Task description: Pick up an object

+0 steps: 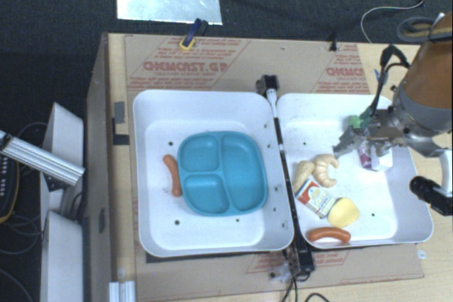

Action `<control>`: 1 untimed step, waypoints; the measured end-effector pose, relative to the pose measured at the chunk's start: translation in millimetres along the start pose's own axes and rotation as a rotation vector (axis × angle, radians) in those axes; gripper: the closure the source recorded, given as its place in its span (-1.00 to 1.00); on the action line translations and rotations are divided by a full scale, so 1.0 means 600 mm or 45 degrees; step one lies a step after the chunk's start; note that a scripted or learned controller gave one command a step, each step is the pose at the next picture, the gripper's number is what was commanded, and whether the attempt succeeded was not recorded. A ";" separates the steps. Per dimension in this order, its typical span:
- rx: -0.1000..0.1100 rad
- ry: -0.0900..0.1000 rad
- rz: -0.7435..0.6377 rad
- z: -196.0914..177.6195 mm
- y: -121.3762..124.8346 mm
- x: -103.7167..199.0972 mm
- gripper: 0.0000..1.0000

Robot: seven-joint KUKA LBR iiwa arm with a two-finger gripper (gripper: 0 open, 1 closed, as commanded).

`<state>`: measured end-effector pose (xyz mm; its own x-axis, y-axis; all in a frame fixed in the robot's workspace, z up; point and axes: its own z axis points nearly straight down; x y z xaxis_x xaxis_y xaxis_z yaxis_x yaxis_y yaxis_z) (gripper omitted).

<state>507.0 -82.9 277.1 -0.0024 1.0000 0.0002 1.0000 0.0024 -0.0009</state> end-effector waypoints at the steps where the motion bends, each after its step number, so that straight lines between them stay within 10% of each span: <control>1: 0.000 -0.001 0.002 0.155 0.093 -0.099 -1.00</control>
